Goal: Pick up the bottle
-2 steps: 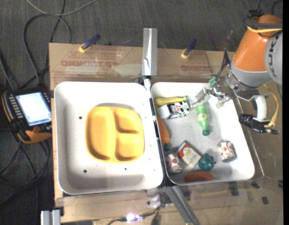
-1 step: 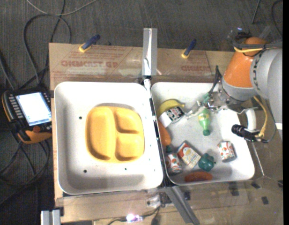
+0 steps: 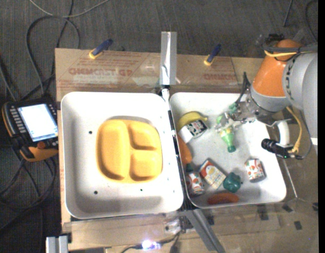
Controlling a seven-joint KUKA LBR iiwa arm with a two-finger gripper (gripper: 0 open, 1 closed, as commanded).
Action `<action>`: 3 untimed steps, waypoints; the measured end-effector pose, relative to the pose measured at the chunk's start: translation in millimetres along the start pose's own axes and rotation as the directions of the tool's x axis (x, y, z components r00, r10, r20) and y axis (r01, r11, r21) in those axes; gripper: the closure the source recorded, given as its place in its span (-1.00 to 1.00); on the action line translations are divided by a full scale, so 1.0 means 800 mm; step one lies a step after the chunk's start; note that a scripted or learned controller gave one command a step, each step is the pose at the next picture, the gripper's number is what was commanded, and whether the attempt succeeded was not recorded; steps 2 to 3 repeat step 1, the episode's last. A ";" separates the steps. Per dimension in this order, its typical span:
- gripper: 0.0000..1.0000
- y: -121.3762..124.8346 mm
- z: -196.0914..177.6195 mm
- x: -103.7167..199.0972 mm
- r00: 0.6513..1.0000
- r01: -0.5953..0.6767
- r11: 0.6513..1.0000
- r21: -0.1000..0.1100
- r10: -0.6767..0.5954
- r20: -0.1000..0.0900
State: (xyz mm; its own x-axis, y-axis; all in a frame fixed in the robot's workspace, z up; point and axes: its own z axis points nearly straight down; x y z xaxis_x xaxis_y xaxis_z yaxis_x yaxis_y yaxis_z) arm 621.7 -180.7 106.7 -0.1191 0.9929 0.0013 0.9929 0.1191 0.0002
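Overhead view of two shallow white bins, with the arm's gripper lowered over the bottle in the right-hand bin.

From left: a handheld control pendant with a lit screen [image 3: 31, 123] lies off the bench; the left white bin [image 3: 72, 157] holds a yellow plastic divided tray [image 3: 130, 149]; the right white bin [image 3: 267, 186] holds a yellow banana-shaped toy [image 3: 191, 118], small red-and-white cans [image 3: 195, 183], a red-and-white carton [image 3: 210, 173], a dark green rounded toy [image 3: 232, 182], a red elongated toy [image 3: 223, 198] and another small red-and-white can [image 3: 254, 169]. The translucent green plastic bottle [image 3: 228, 136] lies in the upper middle of the right bin, cap end toward the near rim. The two-finger gripper [image 3: 232, 119] stands at the bottle's upper end, apparently touching it; whether the fingers are spread or closed cannot be told. The grey arm with orange band [image 3: 273, 75] enters from the right.
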 end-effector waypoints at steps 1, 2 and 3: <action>1.00 0.003 -0.156 0.051 0.983 -0.186 0.983 0.001 0.186 0.003; 1.00 0.003 -0.156 0.051 0.983 -0.186 0.983 0.001 0.186 0.003; 1.00 0.003 -0.156 0.051 0.983 -0.186 0.983 0.001 0.186 0.003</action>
